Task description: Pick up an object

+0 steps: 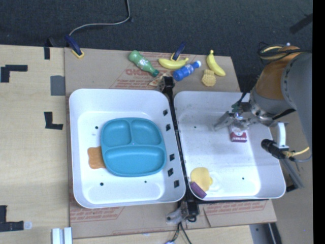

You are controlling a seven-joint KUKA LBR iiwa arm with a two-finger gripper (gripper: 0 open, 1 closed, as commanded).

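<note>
Here, each line tells one thing.

Pincer place: the gripper (pixel 234 120) hangs over the right bin (pixel 264 189), near that bin's right edge and about midway between its far and near edges.

Pincer state: its fingers stand spread apart, one reaching out toward the middle wall between the bins. Nothing sits between them.

Thing to pick: a small red and white object (pixel 238 135) lies on the floor of the right bin, close to the right edge.

Which way it lies: the object is just under the pincer and a little toward the bin's near edge. This is the thing that matters most for the next move.

Touching or not: it cannot be told if the fingers touch the object or stop just above it.

Long side: the object is too small and blurry to say which way its long side runs.

Next move, as a guess: the pincer likely needs a small slide toward the near edge, then a drop and a squeeze.

Other things in that bin: a yellow toy (pixel 201 176) with a purple piece (pixel 198 189) beside it lies in the near left corner, well apart from the pincer.

Left bin: a blue plate (pixel 133 146) lies in the middle of the left bin (pixel 81 111), far from the arm.
</note>
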